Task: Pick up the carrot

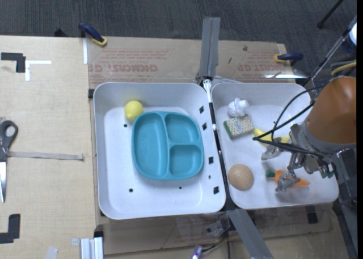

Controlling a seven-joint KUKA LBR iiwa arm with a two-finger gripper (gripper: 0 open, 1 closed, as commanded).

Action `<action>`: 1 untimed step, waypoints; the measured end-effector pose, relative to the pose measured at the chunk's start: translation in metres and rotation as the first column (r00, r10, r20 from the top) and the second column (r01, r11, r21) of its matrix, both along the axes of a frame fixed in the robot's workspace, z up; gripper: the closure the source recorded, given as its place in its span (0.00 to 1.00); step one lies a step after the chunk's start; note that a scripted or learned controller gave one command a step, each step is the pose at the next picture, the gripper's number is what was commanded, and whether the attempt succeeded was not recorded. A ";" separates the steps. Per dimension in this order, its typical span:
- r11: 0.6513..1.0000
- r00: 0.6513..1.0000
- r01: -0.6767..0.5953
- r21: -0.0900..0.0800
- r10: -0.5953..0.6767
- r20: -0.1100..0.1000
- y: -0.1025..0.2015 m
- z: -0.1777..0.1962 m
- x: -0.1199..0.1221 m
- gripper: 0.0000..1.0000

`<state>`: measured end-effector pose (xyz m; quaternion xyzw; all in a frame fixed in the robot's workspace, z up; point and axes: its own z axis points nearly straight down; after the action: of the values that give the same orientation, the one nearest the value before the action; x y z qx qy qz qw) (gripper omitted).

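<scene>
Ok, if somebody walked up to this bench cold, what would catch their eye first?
Probably the bright blue divided plate filling much of the left bin, with a yellow ball at its upper left corner. Next, the grey and orange arm reaching in from the right, its gripper low over the carrot near the right bin's front edge, beside a tan egg-shaped thing.

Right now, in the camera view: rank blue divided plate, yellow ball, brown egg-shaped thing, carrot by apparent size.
1. blue divided plate
2. brown egg-shaped thing
3. yellow ball

The carrot stays unranked: the gripper covers part of it.
</scene>
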<state>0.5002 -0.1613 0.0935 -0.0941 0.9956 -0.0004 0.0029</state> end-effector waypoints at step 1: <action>1.000 1.000 -0.004 -0.001 0.004 0.006 0.001 0.010 0.003 1.00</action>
<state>0.5029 -0.1603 0.1040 -0.0961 0.9954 -0.0010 0.0058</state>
